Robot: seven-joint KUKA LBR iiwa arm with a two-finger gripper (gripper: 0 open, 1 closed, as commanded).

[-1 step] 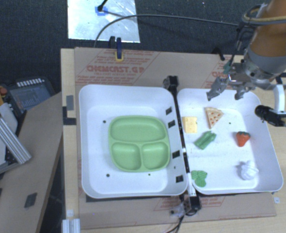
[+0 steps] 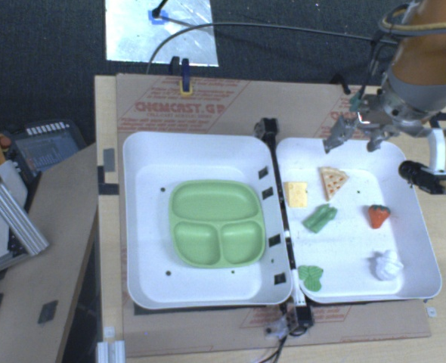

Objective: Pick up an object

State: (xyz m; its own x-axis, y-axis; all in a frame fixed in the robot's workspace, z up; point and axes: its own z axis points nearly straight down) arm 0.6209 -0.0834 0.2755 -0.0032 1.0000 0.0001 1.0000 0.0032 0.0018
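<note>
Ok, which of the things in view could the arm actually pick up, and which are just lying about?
Part of the job:
gripper, open above the right bin
pizza slice
cheese square
green pod
strawberry
white lump
green leaf

Just lying about:
green tray in the left bin
cardboard sheet
clamp

Bench [image 2: 109, 119] with two white bins [image 2: 200, 150], side by side.

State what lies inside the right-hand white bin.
Inside the right bin: a yellow cheese slice, pizza wedge, green pod, strawberry, white crumpled piece and green leaf. The arm covers its far corner.
</note>
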